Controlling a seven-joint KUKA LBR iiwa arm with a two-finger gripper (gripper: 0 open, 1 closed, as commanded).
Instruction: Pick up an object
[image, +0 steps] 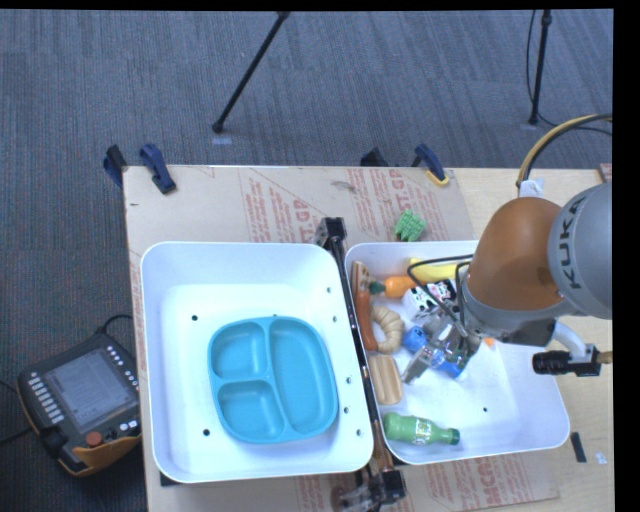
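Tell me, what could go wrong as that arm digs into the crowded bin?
The hand sits low in the right bin among tightly packed toys, so it might pinch two things together or nudge the tan ring aside. The blue item beneath it looks small and could slip free. The green bottle lies on its side and could roll if bumped.

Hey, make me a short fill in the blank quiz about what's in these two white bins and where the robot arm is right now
1. The blue divided plate lies in the ____ bin of the camera view.
2. The plate has ____ compartments.
3. The bottle lying on its side near the right bin's front edge is ____ in colour.
4. The gripper is over the ____ bin.

Missing words: left; three; green; right
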